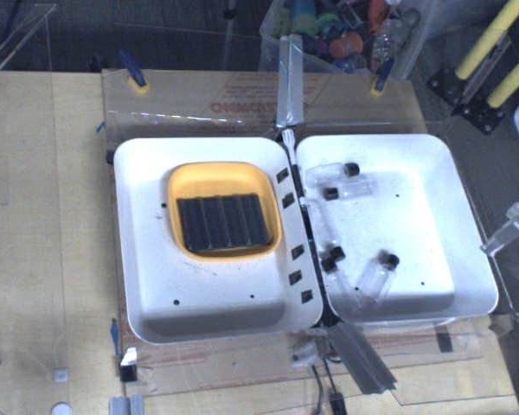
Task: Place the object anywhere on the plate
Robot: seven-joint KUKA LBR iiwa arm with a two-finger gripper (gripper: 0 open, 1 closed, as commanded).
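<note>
The plate (180, 184) sits in the left bin (138, 301), bearing a dark ribbed block (223, 221). Clear vials (374, 275) lie in the right bin (467, 292), so picking has not begun. The gripper's state I cannot tell; next it must reach a vial.

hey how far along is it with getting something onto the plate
Done: nothing that shows. The yellow plate in the left bin carries a dark ribbed insert and no bottle. In hand: nothing visible; the small clear bottles with black caps, such as one near the front and one near the back, lie in the right bin. Left: pick one up, carry it across the divider, set it on the plate.
</note>
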